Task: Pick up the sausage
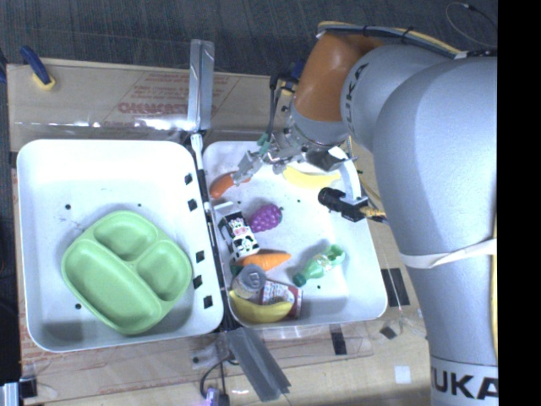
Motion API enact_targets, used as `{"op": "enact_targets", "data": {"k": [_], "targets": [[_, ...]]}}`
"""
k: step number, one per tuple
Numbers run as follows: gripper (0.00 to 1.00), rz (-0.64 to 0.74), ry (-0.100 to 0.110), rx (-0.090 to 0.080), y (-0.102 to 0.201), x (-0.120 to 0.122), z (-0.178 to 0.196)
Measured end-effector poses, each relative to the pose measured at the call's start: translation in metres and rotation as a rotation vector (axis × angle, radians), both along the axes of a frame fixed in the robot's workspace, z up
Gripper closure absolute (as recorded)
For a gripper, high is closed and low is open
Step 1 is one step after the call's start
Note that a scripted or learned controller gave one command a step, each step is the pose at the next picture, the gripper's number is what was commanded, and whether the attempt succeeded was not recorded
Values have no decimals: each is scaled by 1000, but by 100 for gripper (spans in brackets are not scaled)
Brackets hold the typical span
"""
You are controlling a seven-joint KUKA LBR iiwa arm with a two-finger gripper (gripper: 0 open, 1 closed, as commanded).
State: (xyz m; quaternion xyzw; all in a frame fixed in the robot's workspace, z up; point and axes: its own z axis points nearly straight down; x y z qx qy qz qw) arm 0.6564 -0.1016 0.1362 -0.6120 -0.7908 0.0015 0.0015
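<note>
1. The grey arm (423, 142) fills the right side, closest to the camera, with its orange band (325, 79) just above the wrist.
2. The claw (247, 169) reaches down and left from that wrist into the far left corner of the right bin (368, 299).
3. The sausage (221, 185), orange-red, lies right at the claw's tip, just below and left of it, touching or nearly touching; whether it sits between the tips cannot be told.
4. Whether the claw is spread or pressed together cannot be told from this angle.
5. A yellow banana (308, 176) lies right of the claw, partly under the wrist.
6. Purple grapes (265, 218) sit just below the claw.
7. Further below lie a small black-and-white carton (240, 235), a carrot (264, 260), a green bottle (318, 266), a can (250, 281) and a yellow bowl (262, 309).
8. Well left of the claw, the left bin (51, 167) holds a green divided plate (125, 269).
9. Both bins rest on the table (110, 87).
</note>
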Motion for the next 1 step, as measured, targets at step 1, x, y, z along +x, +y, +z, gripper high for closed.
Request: {"op": "enact_targets", "data": {"k": [1], "targets": [[0, 54, -2, 0, 3, 1, -44]]}}
